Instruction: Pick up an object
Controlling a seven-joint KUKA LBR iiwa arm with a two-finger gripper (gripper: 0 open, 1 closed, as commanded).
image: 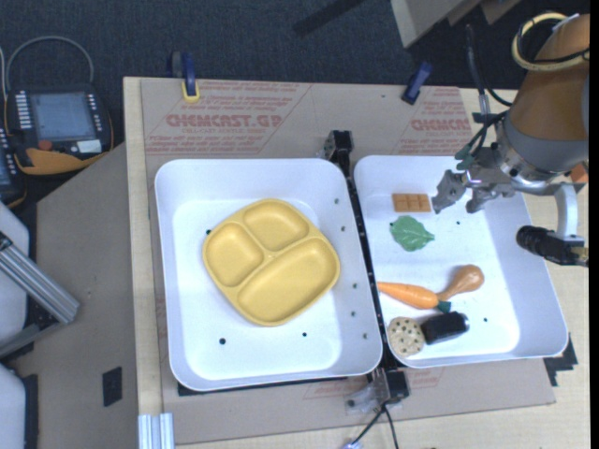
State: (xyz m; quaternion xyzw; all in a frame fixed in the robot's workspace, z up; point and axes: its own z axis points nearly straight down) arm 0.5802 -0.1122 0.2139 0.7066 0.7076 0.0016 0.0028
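A bench (281, 110) seen from above at a slant, covered with brown cardboard, carries 2 shallow white bins side by side.

At far left, off the bench, a handheld pendant (58, 124) with a small screen rests on a dark surface.

The left bin (178, 251) holds 1 thing: a yellow plate (271, 261) with 3 compartments, lying flat near the bin's middle.

The right bin (529, 288) holds several small items. Near its upper left lies a brown cracker (411, 203). Just below it is a green leaf (412, 234). Lower down, an orange carrot (409, 294) lies nearly level, its green tip pointing right. Just right of that tip is a tan drumstick (461, 280), tilted up to the right. Along the bin's lower edge sits a round speckled cookie (404, 336), and a black block (443, 327) lies beside it, touching or slightly overlapping its right side.

The arm (552, 101), grey and orange, enters from the upper right. Its gripper (465, 193) hangs over the upper part of the right bin, just right of the cracker. The 2 fingers stand apart, with nothing between them.
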